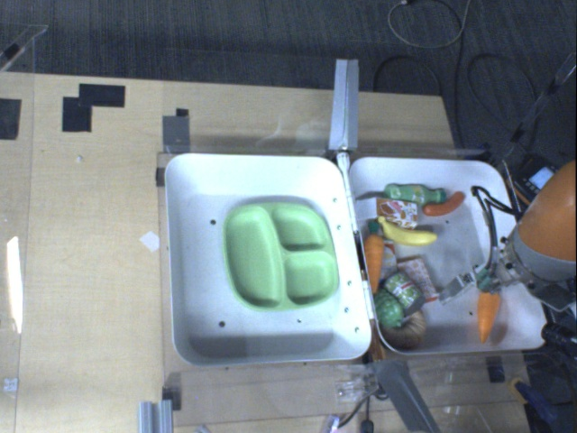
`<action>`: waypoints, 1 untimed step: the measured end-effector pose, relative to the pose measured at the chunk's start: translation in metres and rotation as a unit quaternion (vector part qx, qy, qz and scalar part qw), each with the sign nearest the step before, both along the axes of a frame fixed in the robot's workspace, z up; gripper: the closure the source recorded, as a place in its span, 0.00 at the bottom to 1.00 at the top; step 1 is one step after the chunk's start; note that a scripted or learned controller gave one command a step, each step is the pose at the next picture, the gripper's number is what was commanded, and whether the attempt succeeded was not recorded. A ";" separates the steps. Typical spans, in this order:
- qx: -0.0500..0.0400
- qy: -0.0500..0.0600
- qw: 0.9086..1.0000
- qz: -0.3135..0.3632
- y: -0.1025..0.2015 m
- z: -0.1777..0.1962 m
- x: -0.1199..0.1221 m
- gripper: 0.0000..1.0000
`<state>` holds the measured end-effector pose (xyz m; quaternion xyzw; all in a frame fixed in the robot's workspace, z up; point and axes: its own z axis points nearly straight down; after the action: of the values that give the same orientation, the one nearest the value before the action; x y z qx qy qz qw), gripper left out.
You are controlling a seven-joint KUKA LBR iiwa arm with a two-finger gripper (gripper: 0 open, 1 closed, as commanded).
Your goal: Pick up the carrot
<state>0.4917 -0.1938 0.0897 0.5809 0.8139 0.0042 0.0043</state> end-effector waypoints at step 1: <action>-0.002 0.002 1.000 0.030 0.015 0.075 0.026 0.00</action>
<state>0.5180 -0.1784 0.1649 0.5561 0.8311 0.0016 0.0037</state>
